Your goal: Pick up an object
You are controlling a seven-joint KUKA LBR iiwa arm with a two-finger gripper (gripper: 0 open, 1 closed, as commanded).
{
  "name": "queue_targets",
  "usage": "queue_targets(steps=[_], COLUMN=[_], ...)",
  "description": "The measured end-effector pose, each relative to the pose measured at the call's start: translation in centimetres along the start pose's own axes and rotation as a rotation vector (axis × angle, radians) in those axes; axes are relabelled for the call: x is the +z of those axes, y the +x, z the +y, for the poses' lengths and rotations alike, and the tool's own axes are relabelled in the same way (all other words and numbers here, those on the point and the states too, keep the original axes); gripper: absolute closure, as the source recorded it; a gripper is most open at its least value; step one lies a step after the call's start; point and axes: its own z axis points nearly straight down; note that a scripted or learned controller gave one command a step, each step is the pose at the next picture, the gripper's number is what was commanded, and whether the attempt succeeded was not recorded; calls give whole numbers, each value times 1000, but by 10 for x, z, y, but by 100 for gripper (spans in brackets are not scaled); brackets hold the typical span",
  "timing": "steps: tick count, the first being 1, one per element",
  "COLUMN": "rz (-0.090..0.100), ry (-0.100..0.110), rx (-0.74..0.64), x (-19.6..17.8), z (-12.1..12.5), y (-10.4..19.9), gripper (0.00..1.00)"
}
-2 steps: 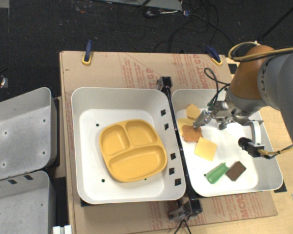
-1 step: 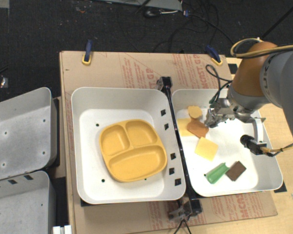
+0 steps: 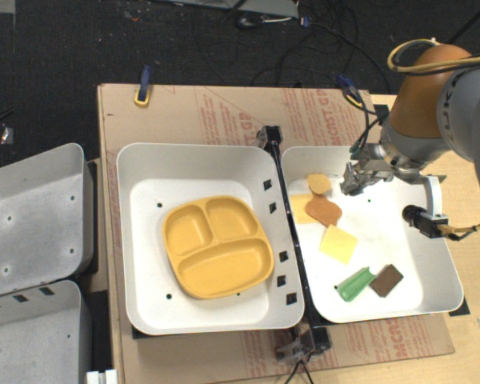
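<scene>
Small pieces are lying in the right bin [image 3: 432, 290], with the hand [image 3: 358, 176] just beside them.
The orange round piece [image 3: 319, 184] near the bin's far left corner looks light and stiff, and is best taken across its edges; the hand's state cannot be told.

Bright, even light; soft shadows

Arm [image 3: 440, 102] reaching in, hand [image 3: 358, 178] lowered

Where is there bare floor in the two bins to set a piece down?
Free: the left bin around the yellow tray, and the right bin floor between the yellow block and its right wall. Crowded: the right bin's left side, orange piece down to green piece and brown block.
</scene>
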Motion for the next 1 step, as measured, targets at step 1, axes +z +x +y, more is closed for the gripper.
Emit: queue_targets(steps=[1], rz=[-1], ry=[-1], rx=[0], x=[-43], z=[3], y=[-2], gripper=[100])
